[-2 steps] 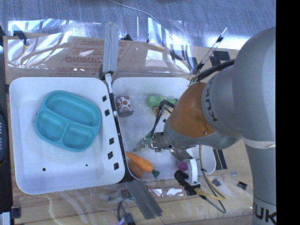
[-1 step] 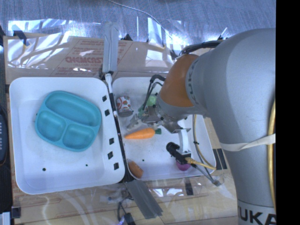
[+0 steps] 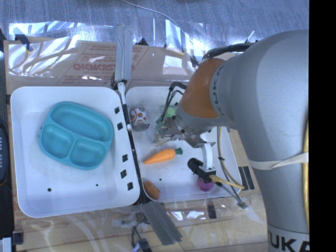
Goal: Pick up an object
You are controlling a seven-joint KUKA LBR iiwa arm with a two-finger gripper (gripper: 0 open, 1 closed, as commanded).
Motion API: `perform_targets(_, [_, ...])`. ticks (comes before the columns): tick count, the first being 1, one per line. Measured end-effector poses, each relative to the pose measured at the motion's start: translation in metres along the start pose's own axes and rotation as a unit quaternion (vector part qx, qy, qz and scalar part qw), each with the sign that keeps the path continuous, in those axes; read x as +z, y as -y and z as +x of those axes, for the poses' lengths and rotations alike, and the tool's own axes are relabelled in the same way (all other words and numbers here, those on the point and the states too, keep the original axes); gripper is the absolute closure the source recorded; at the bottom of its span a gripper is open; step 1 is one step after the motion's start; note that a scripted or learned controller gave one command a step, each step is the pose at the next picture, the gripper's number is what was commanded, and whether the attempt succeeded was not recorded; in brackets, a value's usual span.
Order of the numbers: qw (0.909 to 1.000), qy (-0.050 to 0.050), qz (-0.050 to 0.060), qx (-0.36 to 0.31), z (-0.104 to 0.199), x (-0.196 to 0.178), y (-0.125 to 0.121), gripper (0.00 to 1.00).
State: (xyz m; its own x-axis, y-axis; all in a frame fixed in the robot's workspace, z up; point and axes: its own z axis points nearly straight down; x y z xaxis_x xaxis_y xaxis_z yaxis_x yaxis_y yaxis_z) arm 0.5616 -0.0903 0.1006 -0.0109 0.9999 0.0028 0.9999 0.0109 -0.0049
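Currently, the end effector [image 3: 164, 132] is hovering low in the right bin [image 3: 137, 96], at 12 o'clock from the carrot [image 3: 160, 156]; its opening cannot be told, and nothing is visibly lifted. The can [image 3: 139, 118] is lying at its 9 o'clock. The pick is apparently remaining undone.

Grey ribbed floor [image 3: 63, 1], glare-streaked cardboard [image 3: 89, 62] under plastic film, white cable [image 3: 136, 7] across floor.

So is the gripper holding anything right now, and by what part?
Cannot be told: the gripper is low in the right bin, above the carrot, and nothing shows clearly in it.
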Motion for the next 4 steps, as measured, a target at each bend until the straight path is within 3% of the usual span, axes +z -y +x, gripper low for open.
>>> perform_targets(1, [1.0,0.001,-0.005,0.001,0.026,-0.095,-0.047,1.0])
perform_targets(2, [1.0,0.002,-0.001,0.003,-0.047,0.009,-0.047,1.0])
perform_targets(3, [1.0,0.0,0.0,0.002,-0.018,0.01,0.039,1.0])
perform_targets(4, [1.0,0.001,-0.006,0.0,0.012,-0.095,-0.03,1.0])
